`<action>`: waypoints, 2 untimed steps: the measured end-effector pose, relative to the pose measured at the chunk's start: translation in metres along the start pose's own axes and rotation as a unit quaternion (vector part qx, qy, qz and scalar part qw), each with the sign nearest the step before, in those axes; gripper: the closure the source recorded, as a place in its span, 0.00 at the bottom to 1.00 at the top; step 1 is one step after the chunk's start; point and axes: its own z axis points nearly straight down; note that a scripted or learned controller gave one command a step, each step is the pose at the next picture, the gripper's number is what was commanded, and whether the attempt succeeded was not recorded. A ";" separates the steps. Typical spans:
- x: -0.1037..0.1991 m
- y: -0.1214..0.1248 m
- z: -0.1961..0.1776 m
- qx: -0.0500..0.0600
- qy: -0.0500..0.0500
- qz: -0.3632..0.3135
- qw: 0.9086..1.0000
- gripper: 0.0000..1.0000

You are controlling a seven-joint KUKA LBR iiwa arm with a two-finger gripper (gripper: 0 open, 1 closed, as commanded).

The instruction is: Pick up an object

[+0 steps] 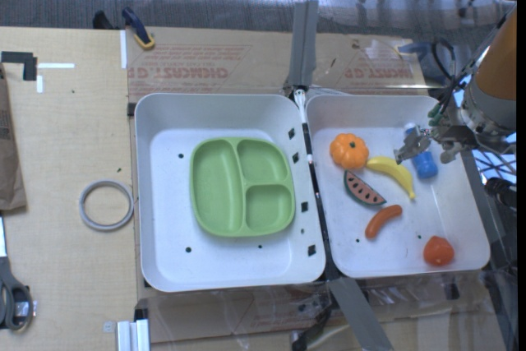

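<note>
My gripper (pixel 426 150) hangs over the back right part of the right bin (pixel 460 259), and its fingers stand open. A small blue object (pixel 426 167) lies right under it, partly hidden by the gripper. Whether the fingers touch it I cannot tell. Left of the gripper lie a yellow banana (pixel 393 173) and an orange pumpkin (pixel 349 150). A watermelon slice (pixel 363 188), a red-orange sausage (pixel 383 220) and a red tomato-like fruit (pixel 438 251) lie nearer the front.
The left bin (pixel 156 259) holds a green divided plate (pixel 243 186). A grey ring (pixel 107 204) lies on the bench to the left of the bins. Cables and the arm's body crowd the right edge beside the right bin.
</note>
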 end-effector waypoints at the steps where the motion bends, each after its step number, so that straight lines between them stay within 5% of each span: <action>1: -0.012 0.037 0.118 -0.002 0.002 0.069 0.998 0.00; 2: -0.014 0.036 0.111 -0.001 0.001 0.071 0.997 1.00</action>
